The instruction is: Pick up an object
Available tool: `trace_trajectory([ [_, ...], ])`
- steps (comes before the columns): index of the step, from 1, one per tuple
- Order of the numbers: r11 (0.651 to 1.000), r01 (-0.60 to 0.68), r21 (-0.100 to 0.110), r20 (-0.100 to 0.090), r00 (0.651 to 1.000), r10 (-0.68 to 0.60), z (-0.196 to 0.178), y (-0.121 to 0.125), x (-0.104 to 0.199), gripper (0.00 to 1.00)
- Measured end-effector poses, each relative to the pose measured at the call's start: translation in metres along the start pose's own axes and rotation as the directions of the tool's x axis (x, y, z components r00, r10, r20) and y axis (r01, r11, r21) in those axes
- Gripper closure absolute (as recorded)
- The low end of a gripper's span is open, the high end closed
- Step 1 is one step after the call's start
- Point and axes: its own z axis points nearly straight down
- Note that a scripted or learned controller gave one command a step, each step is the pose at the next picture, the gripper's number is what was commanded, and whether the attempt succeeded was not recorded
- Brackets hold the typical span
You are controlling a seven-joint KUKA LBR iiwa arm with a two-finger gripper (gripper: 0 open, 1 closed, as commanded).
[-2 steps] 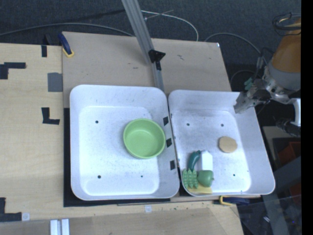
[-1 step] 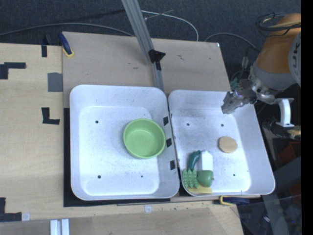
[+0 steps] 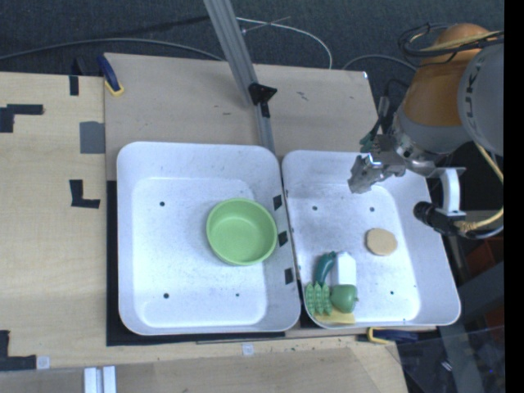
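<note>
end effector (image 3: pixel 366 174) over right bin, grip state unclear | tan disc (image 3: pixel 381 241) lies below it | nothing picked yet

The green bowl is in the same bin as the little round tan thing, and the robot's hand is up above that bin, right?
Not quite. The green bowl sits in the left bin, while the round tan thing lies in the right bin. The camera view shows this. The rest is right: the hand is above the right bin, near its far edge.
</note>
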Motion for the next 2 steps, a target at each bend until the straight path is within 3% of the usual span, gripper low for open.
trace_trajectory([
  [1, 1.000, 0.000, 0.000, 0.000, 1.000, 0.000, -0.001, 0.003, 0.044, 1.00],
  [2, 1.000, 0.002, 0.001, 0.000, 1.000, -0.002, 0.003, 0.000, 0.106, 1.00],
])
